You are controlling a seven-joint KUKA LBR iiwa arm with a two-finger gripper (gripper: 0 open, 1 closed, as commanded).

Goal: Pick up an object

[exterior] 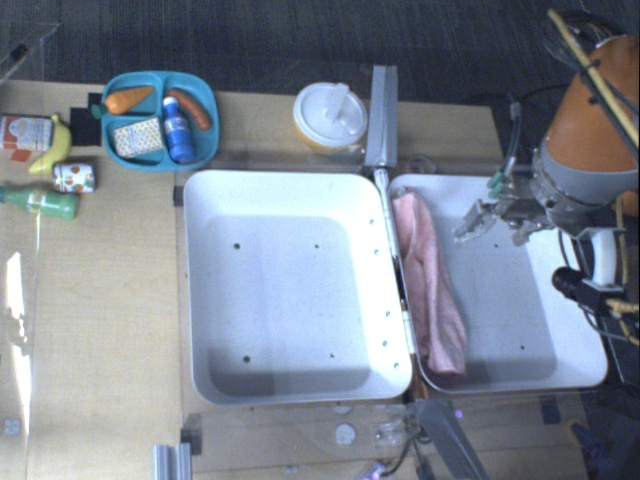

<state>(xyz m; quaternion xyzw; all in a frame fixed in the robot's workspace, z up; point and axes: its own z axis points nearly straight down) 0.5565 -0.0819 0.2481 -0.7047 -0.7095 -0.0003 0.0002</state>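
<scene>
The pink cloth [428, 288] is lying bunched along the right bin's [520, 363] left wall, looking soft and light, best pinched at a raised fold, while the open, empty end effector [490, 218] is hovering nearby.

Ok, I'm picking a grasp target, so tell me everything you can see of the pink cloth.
The pink cloth looks like soft fabric, bunched into a long, rumpled strip. It lies flat in the right bin, along that bin's left wall, running from the far corner almost to the near one. Nothing rests on it, and the gripper is apart from it.
</scene>
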